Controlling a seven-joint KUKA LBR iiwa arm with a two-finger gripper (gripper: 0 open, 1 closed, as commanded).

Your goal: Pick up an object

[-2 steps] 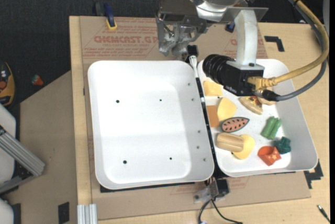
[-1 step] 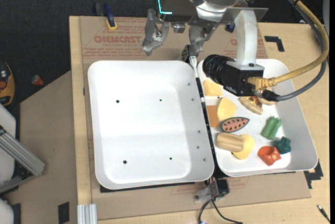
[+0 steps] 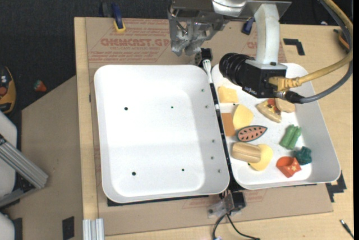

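My gripper [image 3: 188, 42] hangs high above the back edge of the left bin [image 3: 112, 121], with nothing between its fingers as far as I can see. The right bin [image 3: 322, 138] holds several toy foods: a yellow cheese wedge [image 3: 227, 94], an orange block [image 3: 227, 124], a yellow half-round piece [image 3: 243, 117], a watermelon slice [image 3: 251, 133], a tan and yellow mushroom shape [image 3: 250, 154], a pizza slice [image 3: 270, 110], a green vegetable [image 3: 290, 136], a teal piece [image 3: 303, 155] and a red strawberry [image 3: 288, 166].
The bins sit side by side on a brown cardboard sheet [image 3: 140, 37]. A blue and yellow clamp [image 3: 117, 17] grips its back edge. Dark carpet lies behind.
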